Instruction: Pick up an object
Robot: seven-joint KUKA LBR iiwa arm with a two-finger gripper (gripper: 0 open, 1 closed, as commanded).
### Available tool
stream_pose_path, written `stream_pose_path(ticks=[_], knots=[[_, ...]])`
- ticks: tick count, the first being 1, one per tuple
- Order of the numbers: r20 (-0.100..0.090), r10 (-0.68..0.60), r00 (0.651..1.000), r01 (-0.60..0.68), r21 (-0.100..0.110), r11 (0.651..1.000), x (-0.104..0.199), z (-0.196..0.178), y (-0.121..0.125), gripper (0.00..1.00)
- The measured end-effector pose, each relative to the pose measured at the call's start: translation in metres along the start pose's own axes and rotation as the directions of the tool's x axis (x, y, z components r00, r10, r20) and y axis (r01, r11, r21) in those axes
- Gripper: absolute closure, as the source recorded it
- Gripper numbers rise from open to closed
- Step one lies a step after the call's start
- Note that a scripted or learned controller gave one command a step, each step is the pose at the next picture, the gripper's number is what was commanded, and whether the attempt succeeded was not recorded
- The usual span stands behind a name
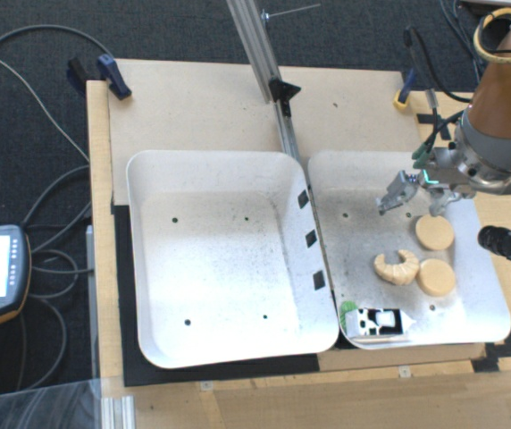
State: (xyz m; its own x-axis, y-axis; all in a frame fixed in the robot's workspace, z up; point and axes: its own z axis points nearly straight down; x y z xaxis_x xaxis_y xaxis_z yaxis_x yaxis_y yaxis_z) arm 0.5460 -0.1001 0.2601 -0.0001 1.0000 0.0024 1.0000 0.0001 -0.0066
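From my remote seat the gripper (414,194) hangs over the upper part of the right bin (354,239), and I honestly can't tell how its grip is set, though nothing shows in it. The pickable stuff sits just below it: a round biscuit (434,233), a croissant-shaped piece (397,267) touching or nearly touching a second round biscuit (437,277), and a small printed packet (377,322) by the near rim. My worry is that crowding, since a descent could land between pieces, shove them apart, and leave me with nothing.
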Motion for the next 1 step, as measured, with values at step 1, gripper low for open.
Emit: stream_pose_path(ticks=[1], knots=[[0.001, 0.0, 1.0, 0.0, -0.004, 1.0, -0.0001, -0.002, 0.0004, 0.0]])
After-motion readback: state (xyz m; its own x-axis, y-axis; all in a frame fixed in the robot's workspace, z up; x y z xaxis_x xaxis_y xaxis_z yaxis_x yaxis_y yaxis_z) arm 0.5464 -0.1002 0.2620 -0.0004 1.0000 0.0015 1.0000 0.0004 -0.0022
